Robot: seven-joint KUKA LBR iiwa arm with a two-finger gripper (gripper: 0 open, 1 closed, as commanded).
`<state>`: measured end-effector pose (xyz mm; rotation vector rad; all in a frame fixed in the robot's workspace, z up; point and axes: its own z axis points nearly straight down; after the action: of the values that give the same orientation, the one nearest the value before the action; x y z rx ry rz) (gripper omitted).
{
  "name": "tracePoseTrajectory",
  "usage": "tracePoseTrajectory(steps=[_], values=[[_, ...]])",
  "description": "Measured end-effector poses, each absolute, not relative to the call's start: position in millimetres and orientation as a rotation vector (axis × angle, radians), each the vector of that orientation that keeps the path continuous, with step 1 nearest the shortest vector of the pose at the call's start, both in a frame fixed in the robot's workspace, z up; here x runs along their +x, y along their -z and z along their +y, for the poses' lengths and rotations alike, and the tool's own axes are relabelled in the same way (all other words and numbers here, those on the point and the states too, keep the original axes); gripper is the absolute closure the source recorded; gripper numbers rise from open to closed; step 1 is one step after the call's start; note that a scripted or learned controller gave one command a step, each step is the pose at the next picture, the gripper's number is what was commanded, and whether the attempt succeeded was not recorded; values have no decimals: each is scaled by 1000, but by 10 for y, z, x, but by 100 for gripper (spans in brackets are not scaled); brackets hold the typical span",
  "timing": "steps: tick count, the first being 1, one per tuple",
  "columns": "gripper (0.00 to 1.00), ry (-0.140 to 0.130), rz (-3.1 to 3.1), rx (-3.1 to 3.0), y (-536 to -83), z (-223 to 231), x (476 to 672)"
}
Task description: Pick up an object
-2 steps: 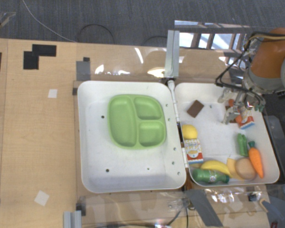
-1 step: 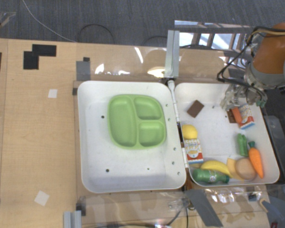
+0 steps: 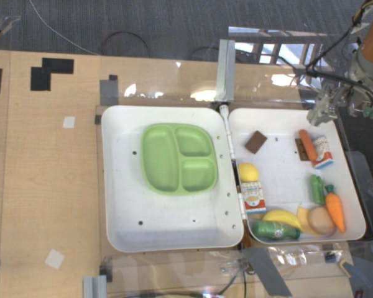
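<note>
Gripper [image 3: 323,112] above the right bin's [image 3: 280,160] far corner; we cannot tell its state. Nearest candidates, a sausage [image 3: 307,144] and small carton [image 3: 322,152], lie touching just below it. We advise descending on the sausage's free side, avoiding the carton.

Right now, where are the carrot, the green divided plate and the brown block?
carrot [image 3: 335,211]: camera view, middle of its orange body.
green divided plate [image 3: 156,158]: camera view, its large left compartment.
brown block [image 3: 256,142]: camera view, centre of its top face.
</note>
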<state>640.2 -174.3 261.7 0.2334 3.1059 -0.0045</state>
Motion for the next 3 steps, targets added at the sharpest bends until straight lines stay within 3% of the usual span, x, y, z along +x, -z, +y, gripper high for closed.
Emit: tracePoseTrajectory(steps=[1,2,3], values=[[0,1,3119,235,-2539,-1740,6379],[0,4,3120,158,-908,-2060,6473],[0,4,3114,320,-902,-2073,5072]])
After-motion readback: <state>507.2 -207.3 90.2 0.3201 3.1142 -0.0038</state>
